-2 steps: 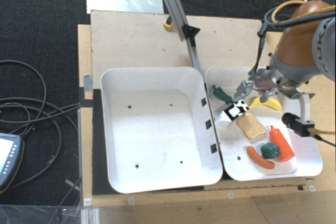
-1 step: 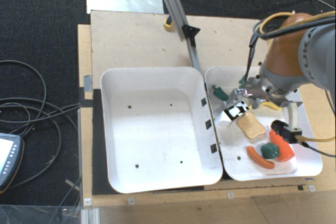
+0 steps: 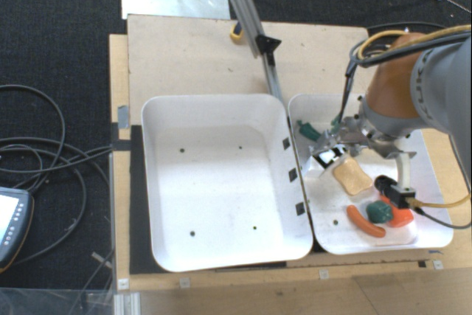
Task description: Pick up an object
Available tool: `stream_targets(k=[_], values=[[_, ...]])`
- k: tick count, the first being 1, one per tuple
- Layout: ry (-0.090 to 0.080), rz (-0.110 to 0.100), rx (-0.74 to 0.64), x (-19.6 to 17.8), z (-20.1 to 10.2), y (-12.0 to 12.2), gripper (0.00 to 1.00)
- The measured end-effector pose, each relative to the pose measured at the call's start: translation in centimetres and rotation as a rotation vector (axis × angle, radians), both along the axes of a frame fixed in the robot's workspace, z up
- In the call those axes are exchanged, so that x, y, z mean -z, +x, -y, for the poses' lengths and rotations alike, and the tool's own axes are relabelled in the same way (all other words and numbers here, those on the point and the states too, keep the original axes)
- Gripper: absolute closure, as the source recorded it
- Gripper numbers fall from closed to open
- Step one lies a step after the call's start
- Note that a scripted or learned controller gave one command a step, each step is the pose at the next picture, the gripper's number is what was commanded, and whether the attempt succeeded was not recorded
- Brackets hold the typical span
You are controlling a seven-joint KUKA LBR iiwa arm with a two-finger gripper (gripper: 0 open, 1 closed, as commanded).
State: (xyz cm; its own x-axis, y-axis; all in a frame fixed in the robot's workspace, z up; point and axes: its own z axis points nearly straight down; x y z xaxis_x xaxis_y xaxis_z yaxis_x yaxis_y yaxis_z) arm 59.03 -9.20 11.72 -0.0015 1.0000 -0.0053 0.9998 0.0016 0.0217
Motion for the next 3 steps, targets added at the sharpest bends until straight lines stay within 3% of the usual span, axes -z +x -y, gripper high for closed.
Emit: stream_targets(k=[1,2,3], values=[[0.002,0.000,0.002,-0.8,-0.1,0.0,1.00],[0.004,-0.014,-0.004,-7.3,-0.3,0.1,1.00],[0.004,-0.013,-0.004,-13.7,-0.4,0.7,1.00]])
